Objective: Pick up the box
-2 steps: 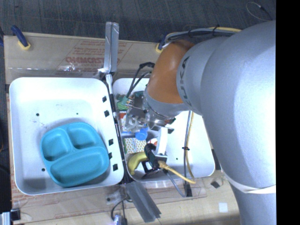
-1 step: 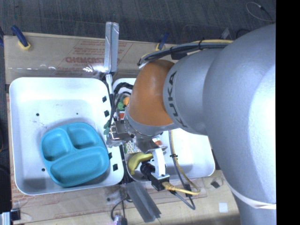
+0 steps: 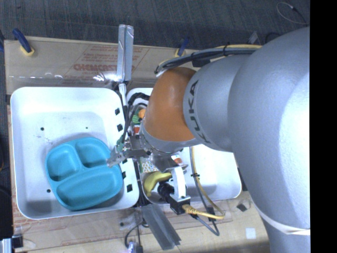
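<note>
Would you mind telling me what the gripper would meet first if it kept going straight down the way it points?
Probably the yellow banana-like object in the right bin, which lies just below the gripper; depth is hard to judge because the arm covers much of that bin.

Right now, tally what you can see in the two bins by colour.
Blue: 1, the divided plate in the left bin
Yellow: 1, a banana in the right bin
Total: 2; the arm hides most of the right bin.

Left bin: blue divided plate (three compartments) lying toward its near right corner. Right bin: yellow banana at its near left corner. Cardboard-topped bench.
</note>
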{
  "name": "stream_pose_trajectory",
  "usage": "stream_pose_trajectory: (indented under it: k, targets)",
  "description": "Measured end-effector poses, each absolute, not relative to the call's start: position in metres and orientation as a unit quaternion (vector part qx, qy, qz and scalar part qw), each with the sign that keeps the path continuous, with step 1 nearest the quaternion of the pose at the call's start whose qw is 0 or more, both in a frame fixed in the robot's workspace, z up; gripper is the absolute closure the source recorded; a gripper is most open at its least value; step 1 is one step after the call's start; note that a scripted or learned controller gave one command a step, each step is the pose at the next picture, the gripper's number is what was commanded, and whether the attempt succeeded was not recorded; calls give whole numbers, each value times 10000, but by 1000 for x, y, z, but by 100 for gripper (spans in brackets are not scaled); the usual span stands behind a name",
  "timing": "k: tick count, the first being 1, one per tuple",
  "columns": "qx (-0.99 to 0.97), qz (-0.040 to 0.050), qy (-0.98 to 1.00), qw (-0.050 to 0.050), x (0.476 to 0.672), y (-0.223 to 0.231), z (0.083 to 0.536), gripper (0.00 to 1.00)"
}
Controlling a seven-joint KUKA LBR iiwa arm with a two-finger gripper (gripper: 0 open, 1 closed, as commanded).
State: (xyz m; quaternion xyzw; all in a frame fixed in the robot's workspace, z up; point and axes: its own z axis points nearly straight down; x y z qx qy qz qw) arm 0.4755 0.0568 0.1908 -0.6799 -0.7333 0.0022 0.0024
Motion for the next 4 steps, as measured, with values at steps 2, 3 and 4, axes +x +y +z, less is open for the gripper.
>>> stream_pose_trajectory:
  k: [2, 3, 4]
  targets:
    - [-6608, -59, -7504, -136, 501, 93, 114, 100]
    - [-7644, 15, -6448, 15, 475, 146, 188, 100]
    - [-6935, 7, -7205, 9, 489, 133, 301, 100]
